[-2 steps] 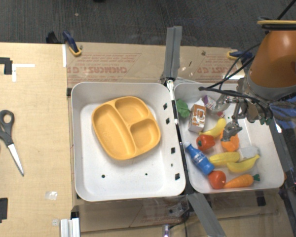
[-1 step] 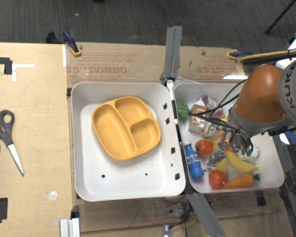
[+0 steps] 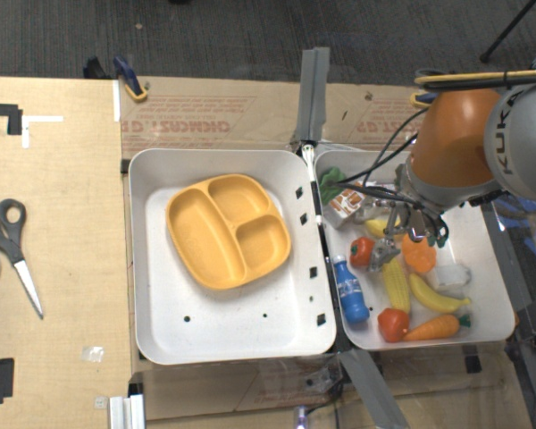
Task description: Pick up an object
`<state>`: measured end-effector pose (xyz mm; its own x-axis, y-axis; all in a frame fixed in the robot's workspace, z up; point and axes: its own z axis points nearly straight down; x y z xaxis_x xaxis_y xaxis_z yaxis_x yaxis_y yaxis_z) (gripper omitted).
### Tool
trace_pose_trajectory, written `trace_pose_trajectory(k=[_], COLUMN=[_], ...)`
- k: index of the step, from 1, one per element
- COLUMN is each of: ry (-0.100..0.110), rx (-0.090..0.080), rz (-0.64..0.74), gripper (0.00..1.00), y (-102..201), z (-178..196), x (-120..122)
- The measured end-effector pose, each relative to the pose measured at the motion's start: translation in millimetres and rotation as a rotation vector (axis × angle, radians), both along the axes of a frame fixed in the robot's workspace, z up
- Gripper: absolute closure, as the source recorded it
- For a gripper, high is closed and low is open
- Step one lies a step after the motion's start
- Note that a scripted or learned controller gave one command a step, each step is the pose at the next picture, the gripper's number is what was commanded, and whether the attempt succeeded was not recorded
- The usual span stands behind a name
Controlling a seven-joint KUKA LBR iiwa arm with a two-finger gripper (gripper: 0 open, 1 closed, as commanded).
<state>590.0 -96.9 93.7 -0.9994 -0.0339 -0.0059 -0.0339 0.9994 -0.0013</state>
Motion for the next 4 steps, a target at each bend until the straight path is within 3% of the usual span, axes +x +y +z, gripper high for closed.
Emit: trace_pose_trajectory(k=[1, 2, 3, 4], ry=[0.004, 0.001, 0.001, 0.008], rx=[0.001, 0.0, 0.0, -0.001], rz=[-0.022, -0.02, -0.02, -0.012], gripper=[0.0, 1.0, 0.0, 0.0], y=[3.9, 4.5, 4.7, 2.0], z=[-1.6, 7.8, 7.8, -1.4], x=[-24.2, -23.1, -23.1, 27.4])
